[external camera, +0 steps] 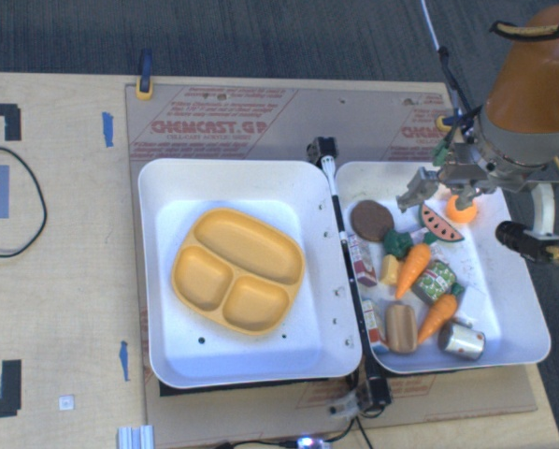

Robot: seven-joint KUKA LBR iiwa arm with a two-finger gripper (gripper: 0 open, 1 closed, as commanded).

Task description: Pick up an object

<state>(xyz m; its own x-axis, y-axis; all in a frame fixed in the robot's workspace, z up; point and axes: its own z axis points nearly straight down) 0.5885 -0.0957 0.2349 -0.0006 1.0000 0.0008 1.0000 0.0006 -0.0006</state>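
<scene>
Gripper [445,187] hovers low over the right bin [532,330], whether parted or pinched I cannot tell, beside the watermelon slice [441,224] and an orange piece [463,210] — seemingly the approach step — next: a straight descent onto one toy.

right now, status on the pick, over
Gripper hovering over right bin, nothing between fingers. Watermelon slice just below it. Carrots crowd close by.

Claw [445,187] above right bin [527,321], near watermelon slice [441,223]; yellow tray [237,269] in left bin [158,279].
</scene>
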